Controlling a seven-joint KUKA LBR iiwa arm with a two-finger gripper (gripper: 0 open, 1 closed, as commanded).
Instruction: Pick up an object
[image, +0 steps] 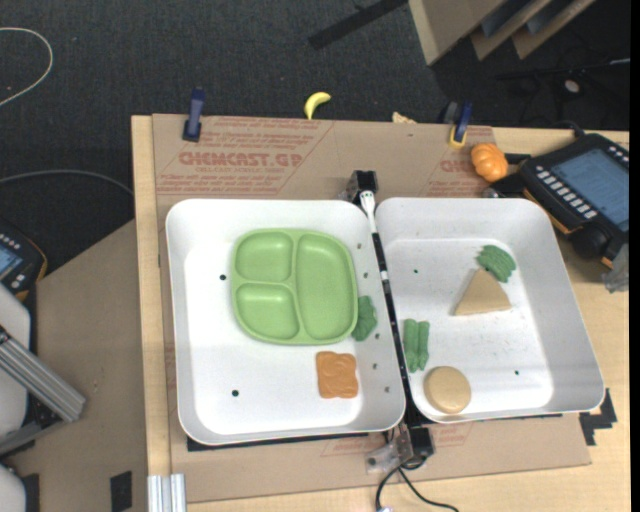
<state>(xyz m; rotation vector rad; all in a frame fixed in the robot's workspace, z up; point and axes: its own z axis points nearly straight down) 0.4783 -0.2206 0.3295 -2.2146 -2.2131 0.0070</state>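
This is a robotics lab or test room, not a home. The desk (100, 300) is bare pale wood topped with a brown protective sheet (250, 155) printed with a maker's name and held down by blue clamps (193, 115). Two white bins (200, 400) sit side by side, holding toy food (337, 375) and a green divided plate (295, 285). A handheld control pendant (580, 190) lies at the right, cables (30, 60) trail over dark carpet (100, 60), and aluminium framing (40, 385) shows at the left.

Green plate (295, 284) crowding left bin (200, 380)
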